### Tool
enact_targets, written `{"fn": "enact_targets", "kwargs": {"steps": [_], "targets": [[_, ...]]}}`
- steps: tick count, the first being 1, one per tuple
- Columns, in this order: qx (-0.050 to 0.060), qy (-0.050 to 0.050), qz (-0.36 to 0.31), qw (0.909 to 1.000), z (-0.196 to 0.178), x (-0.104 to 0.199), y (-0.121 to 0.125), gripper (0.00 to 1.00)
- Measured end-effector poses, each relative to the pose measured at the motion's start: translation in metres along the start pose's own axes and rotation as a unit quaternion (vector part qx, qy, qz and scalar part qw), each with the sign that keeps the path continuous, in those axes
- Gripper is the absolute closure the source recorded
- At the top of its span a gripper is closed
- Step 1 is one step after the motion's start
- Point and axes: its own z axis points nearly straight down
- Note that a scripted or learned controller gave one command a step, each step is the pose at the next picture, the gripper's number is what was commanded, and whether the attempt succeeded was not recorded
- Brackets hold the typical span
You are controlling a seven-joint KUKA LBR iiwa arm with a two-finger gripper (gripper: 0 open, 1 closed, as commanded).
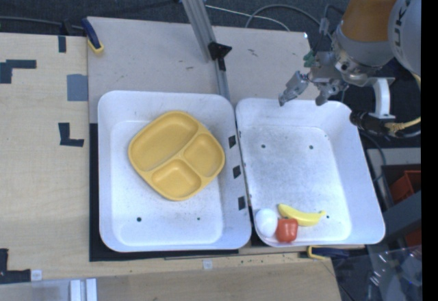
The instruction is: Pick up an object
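My gripper (304, 92) hangs over the far rim of the right bin (356, 156), fingers spread apart with nothing between them. At the near edge of that bin lie a yellow banana (302, 215), a red pepper-like piece (287, 230) and a white egg-shaped object (265, 222), bunched together. They sit well below the gripper in the view, across the bin's length.
The left bin (113, 156) holds a yellow three-compartment plate (176, 154). A slanted metal pole (195, 2) runs down to the gap between the bins. Cables trail behind the arm at the right.
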Motion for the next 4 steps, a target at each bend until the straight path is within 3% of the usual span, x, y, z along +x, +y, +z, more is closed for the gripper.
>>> {"fn": "enact_targets", "kwargs": {"steps": [1, 2, 4], "targets": [[0.000, 0.000, 0.000, 1.0000, 0.000, 0.000, 0.000, 0.00], [0.002, -0.001, 0.000, 1.0000, 0.044, 0.001, 0.002, 0.00], [0.003, 0.000, 0.000, 1.0000, 0.169, 0.007, 0.006, 0.00]]}}
